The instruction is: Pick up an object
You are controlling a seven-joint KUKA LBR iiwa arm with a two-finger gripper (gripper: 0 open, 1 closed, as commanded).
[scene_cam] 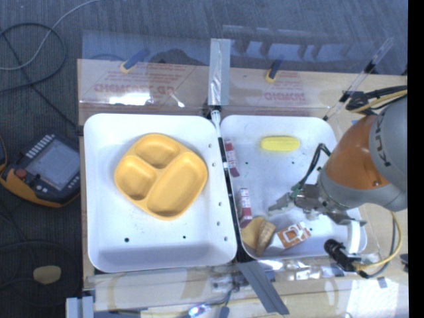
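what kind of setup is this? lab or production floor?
Most likely a robotics lab bench: two white bins side by side, a teach pendant lying on the carpet, loose cables, and the arm reaching over the right bin.

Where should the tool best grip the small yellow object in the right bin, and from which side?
Probably from straight above, closing across the short width of the yellow object. It lies flat and elongated, left to right, with bare floor of the right bin around it.

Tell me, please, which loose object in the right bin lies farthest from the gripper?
The yellow oblong piece near the bin's far wall; the tan bread-like piece and orange-and-white packet lie by the gripper.
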